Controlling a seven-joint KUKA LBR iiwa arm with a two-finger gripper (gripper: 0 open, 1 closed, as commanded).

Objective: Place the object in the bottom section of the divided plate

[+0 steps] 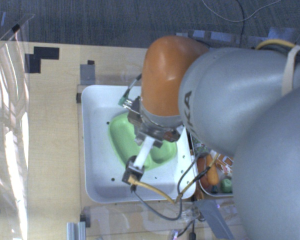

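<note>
Plate lies in the left bin, hard toward its 3 o'clock wall, with bare floor from 6 round to 11 o'clock. Gripper hangs over the plate's middle; spread or closed, I cannot tell. Orange and green items crowd the right bin at its 9 o'clock rim.

A robotics lab — grey-and-orange industrial arm over a wooden bench, a white bin, loose cable on carpet

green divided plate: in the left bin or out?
In. The green plate lies on the floor of the left bin, inside its walls; the arm covers its middle.
</note>
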